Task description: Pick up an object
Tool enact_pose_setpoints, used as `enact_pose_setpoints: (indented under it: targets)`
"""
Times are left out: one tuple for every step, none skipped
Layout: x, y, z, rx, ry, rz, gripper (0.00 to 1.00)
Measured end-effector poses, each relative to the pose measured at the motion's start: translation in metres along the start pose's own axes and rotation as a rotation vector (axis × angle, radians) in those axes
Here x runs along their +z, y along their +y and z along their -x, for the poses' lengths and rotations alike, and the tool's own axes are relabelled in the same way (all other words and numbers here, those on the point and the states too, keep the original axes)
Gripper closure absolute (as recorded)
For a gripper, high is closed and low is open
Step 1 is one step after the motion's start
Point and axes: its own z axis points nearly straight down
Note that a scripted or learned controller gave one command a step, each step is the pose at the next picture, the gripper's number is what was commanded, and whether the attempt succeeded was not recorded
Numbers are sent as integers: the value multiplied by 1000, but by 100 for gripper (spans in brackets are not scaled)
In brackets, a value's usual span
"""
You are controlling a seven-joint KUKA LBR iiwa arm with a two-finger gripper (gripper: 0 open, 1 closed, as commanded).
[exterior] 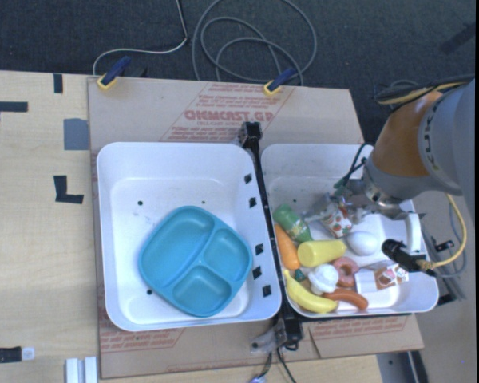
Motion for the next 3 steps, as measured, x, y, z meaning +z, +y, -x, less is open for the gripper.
enact_pose_setpoints:
  targets:
    - [-10,2,0,-1,1,2,100]
    - [-9,1,0,-1,1,1,0]
    - [12,97,-22,-7,0,8,0]
